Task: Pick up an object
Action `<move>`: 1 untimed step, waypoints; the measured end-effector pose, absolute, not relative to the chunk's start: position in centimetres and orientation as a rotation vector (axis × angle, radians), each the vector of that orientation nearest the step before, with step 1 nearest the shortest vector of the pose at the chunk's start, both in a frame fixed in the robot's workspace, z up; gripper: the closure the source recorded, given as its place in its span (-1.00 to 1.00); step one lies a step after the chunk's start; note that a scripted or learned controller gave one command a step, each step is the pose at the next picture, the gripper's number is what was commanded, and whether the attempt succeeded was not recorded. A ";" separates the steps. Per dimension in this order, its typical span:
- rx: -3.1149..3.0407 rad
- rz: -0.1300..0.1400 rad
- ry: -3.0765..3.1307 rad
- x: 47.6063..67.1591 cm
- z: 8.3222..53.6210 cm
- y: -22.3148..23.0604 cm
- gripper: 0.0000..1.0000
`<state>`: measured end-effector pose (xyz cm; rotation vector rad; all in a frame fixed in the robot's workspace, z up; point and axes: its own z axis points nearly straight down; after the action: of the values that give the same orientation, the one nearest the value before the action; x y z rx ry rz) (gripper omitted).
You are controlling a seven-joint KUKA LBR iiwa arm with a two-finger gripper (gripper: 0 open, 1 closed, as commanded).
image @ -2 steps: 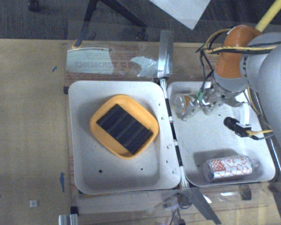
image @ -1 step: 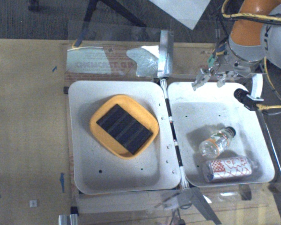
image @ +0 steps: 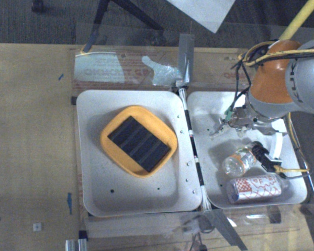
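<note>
Reaching into the right bin with the gripper — open or closed, cannot tell. Holding nothing that can be seen. Near the clear bottle and the red-and-white can, both lying flat, likely small enough to grab — unlike the wide yellow tray over in the left bin.

Can't see all of the office chair or white sheet, cut by the top edge. Same for the arm at the right edge. Can't read the tiny red print on the can.
</note>
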<state>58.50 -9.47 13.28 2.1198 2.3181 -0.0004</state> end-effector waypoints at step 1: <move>1.853 0.007 2.531 53.6 8.8 -13.4 -1.00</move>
<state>53.58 -13.38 8.83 1.8529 2.5308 0.0069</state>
